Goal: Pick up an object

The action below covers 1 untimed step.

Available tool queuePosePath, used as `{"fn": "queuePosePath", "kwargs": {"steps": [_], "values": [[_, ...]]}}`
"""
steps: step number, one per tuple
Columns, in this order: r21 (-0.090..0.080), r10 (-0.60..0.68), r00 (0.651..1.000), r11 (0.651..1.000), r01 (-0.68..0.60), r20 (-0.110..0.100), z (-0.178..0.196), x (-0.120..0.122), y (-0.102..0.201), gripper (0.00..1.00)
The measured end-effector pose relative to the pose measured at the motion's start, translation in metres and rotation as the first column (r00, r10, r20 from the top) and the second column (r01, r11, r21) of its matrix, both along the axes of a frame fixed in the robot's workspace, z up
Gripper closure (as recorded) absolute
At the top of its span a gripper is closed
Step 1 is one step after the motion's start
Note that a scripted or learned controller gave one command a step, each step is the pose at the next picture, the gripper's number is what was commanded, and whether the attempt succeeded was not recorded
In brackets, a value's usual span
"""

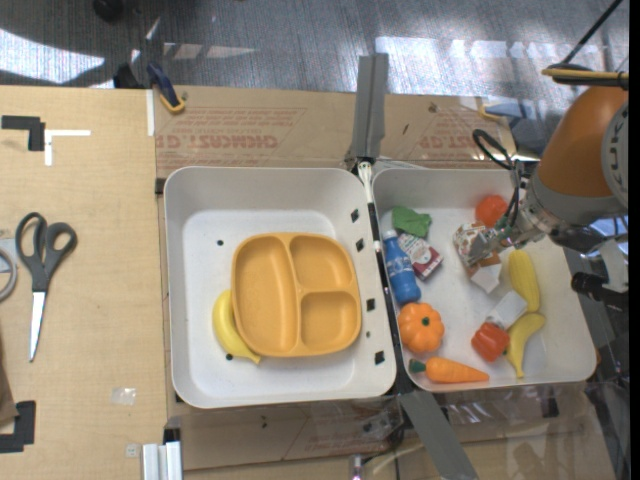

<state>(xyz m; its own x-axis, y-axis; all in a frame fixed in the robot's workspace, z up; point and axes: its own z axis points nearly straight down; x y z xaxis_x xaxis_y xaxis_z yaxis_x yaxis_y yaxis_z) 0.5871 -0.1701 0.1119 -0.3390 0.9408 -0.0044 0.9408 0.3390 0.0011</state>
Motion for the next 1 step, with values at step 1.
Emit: {"fn": "queuePosePath", "kwargs": {"steps": [1], "values": [[0.002, -0.034, 0.999, 0.999, 0.034, -0.003, 0.102, -0.0053, 0.0293, 1.0]]}}
